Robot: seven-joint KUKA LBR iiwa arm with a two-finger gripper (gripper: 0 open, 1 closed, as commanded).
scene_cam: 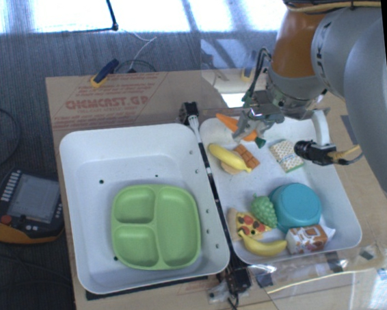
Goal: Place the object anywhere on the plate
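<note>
Carrot (pixel 227 121), orange, lies at the far left corner of the right bin (pixel 343 219), just beside the pincer (pixel 248 127). Pincer hangs low over that corner, its dark fingers pointing down toward the carrot and a small orange-brown piece (pixel 247 155) next to it; cannot tell how far the fingers are apart, nor whether anything sits between them.

Plate (pixel 155 226): green, three compartments, lying flat in the left bin (pixel 78 170), toward its near side. Well apart from the carrot, with the bin walls between.

Other items in the right bin:
- banana (pixel 227 157), near the left wall, touching the orange-brown piece
- speckled pale block (pixel 286 155), right of the banana
- teal bowl (pixel 296 205), upside down or lidded, cannot tell which
- green bumpy fruit (pixel 264 210), touching the bowl's left side
- pizza slice (pixel 247 225), near left
- second banana (pixel 265 246), along the near wall
- small carton (pixel 305 239), beside it

Arm (pixel 336 39) comes in from the right, orange band above the wrist. Both bins sit on the bench (pixel 106 105), brown with red lettering.
</note>
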